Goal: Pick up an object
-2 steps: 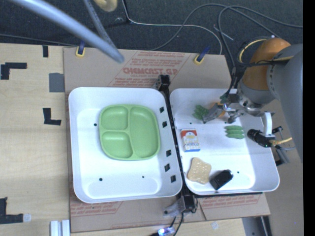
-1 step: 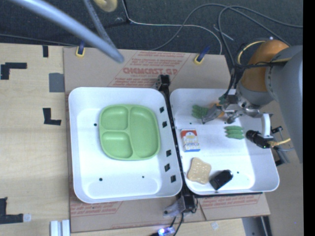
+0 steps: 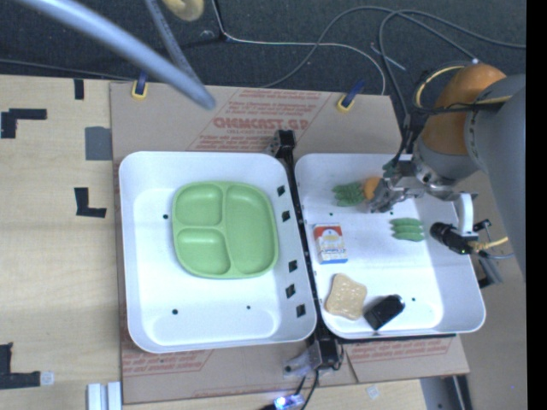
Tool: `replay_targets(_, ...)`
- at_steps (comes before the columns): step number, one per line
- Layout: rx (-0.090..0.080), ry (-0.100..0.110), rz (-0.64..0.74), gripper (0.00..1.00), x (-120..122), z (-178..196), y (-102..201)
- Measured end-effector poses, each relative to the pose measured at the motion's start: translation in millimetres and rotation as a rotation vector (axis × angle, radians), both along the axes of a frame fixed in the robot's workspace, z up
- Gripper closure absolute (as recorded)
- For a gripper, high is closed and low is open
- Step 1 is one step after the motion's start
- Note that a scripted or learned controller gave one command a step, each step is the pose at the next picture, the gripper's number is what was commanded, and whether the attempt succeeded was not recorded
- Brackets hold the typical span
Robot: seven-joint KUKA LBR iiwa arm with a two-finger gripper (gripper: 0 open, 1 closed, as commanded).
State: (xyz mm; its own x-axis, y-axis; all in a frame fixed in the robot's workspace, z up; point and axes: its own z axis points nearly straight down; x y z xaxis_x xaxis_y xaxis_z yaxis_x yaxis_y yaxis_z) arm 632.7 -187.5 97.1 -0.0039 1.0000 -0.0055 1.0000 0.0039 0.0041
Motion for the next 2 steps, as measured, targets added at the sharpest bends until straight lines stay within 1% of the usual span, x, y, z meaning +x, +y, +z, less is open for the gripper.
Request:
replay_targets(1, 0.004, -0.001, -0.003, 1.0, -3, 63, -2)
replay_targets(2, 0.003, -0.001, -0.003, 1.0, -8, 121, -8)
